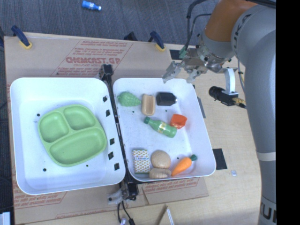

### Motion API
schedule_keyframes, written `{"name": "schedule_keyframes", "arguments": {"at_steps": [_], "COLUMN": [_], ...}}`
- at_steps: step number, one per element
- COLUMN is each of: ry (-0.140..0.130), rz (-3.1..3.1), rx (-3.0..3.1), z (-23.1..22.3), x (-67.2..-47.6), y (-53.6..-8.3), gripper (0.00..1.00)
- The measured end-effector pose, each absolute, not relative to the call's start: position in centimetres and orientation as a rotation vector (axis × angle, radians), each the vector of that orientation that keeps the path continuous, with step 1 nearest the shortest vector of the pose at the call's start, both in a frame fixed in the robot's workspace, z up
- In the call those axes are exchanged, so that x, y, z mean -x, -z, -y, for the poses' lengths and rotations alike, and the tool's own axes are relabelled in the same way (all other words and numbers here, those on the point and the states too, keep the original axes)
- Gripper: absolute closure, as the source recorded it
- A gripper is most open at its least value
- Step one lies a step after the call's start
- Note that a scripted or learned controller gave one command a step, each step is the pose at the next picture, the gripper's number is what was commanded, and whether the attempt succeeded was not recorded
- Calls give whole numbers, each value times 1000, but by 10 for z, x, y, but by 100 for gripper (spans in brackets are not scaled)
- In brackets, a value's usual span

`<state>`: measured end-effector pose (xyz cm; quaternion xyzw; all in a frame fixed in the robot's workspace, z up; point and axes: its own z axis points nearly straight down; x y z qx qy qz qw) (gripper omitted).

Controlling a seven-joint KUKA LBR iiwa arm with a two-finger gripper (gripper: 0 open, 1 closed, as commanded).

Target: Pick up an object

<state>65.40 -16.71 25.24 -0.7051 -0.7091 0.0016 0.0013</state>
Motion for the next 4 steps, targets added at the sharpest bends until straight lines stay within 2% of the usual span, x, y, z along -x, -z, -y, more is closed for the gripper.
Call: {"name": "schedule_keyframes", "arguments": {"at_steps": [1, 2, 3, 4], "ry": [-5, -5, -15, -9], "rz": [2224, 2226, 2223, 2229], "rx": [2212, 2212, 2208, 2204], "z": [145, 117, 122, 121], "x": [-631, -578, -654, -656], "y": [-91, -98, -93, -104], "gripper": [0, 0, 0, 100]}}
